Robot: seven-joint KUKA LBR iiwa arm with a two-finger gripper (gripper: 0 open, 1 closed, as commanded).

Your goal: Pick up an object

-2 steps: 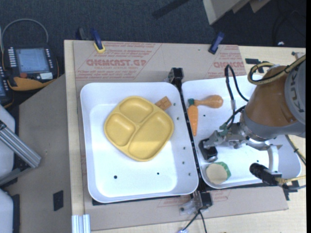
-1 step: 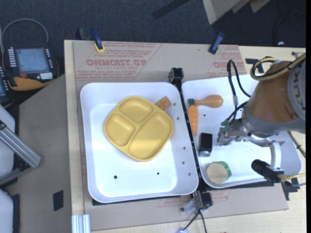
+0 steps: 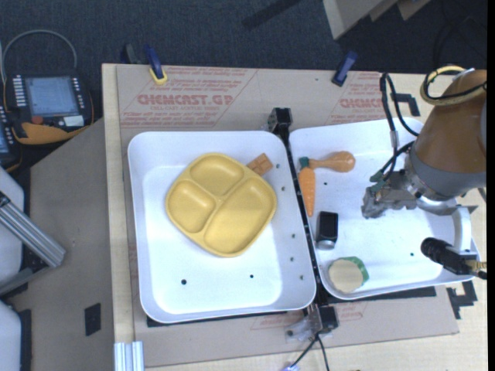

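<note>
In the right bin (image 3: pixel 402 141) lie an orange carrot (image 3: pixel 307 189), a tan pear-shaped piece (image 3: pixel 334 161), a small black block (image 3: pixel 327 228) and a round roll with a green rim (image 3: pixel 347 274). My gripper (image 3: pixel 377 205) hangs over the middle of that bin, to the right of the black block and apart from all of these things. Its grey fingers point down and left, and nothing shows between them. A yellow divided plate (image 3: pixel 221 204) fills the middle of the left bin (image 3: pixel 155 230), with a small brown block (image 3: pixel 260 163) at its upper right edge.
A black divider strip (image 3: pixel 298 207) runs between the two bins. Cables (image 3: pixel 394 107) loop above the wrist. A black cylinder (image 3: pixel 442 253) sticks out at the right bin's lower right. A pendant (image 3: pixel 48 103) lies off the bench at the left.
</note>
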